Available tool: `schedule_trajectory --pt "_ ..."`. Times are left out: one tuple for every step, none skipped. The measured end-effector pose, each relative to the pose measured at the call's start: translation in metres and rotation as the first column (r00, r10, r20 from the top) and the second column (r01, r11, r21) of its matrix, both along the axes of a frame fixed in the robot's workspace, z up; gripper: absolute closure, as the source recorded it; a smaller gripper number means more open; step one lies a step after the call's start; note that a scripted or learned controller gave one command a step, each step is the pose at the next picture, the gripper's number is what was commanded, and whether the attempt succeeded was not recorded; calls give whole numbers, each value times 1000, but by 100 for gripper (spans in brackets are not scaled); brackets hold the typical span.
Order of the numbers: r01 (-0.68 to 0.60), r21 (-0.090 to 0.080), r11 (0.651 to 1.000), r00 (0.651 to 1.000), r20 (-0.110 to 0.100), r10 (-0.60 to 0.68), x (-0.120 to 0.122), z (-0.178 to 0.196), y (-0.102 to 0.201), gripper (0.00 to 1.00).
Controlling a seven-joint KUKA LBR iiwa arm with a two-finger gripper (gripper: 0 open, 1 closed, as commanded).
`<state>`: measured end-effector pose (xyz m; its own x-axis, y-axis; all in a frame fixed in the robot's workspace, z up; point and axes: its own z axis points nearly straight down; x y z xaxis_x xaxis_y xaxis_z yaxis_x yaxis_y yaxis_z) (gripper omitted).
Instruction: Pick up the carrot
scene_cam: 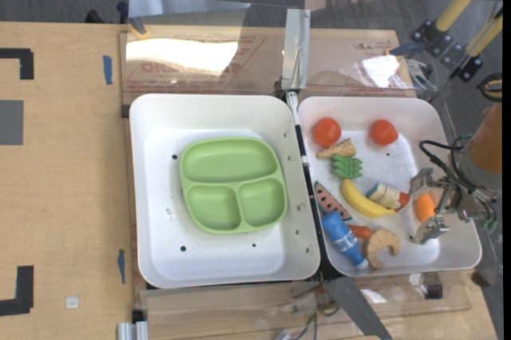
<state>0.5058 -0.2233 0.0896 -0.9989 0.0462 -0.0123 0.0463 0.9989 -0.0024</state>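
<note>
Gripper pinching the carrot near the right bin's outer rim.

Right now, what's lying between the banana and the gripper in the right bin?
In the camera view, a small bottle-like toy lies between the banana and the gripper, whose fingers flank an orange piece, probably the carrot.

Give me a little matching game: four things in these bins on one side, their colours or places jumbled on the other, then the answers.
Things:
1. plate
2. banana
3. bottle
4. carrot

Descriptions:
A. blue, by the right bin's near-left corner
B. orange, between the gripper's fingers
C. green, in the left bin
D. yellow, mid right bin

Pairs: 1-C, 2-D, 3-A, 4-B
</note>
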Motion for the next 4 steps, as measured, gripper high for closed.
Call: schedule_trajectory --pt "0 -3 1000 1000 13 1 4 13 0 100" --pt "0 -5 1000 1000 20 0 6 24 0 100" --pt "-381 -5 924 924 2 381 -15 1 1 100" --pt "-379 -5 926 926 -4 379 -17 0 -1 0"
